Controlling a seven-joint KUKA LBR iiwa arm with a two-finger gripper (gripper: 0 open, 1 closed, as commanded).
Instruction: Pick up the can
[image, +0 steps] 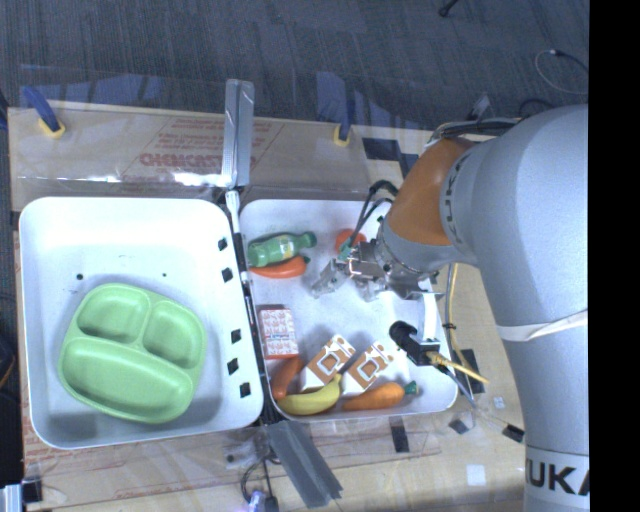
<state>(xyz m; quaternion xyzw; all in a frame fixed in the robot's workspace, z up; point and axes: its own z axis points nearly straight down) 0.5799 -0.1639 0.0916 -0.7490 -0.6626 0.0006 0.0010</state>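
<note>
The can (277, 332) is small, with a red and white label, and lies on its side near the left wall of the right bin (300, 215). My gripper (345, 284) hangs over the middle of that bin, up and to the right of the can and apart from it. Its fingers (324, 279) stand spread, and I see nothing between them. The orange-banded wrist (425, 205) and grey arm come in from the right.
Behind the gripper lie a green bottle (280, 246), an orange carrot-like piece (282, 268) and a small red thing (345, 239). At the front are a banana (310, 399), two patterned cartons (332, 359), and a carrot (375, 397). The left bin (60, 225) holds a green divided tray (133, 351).
</note>
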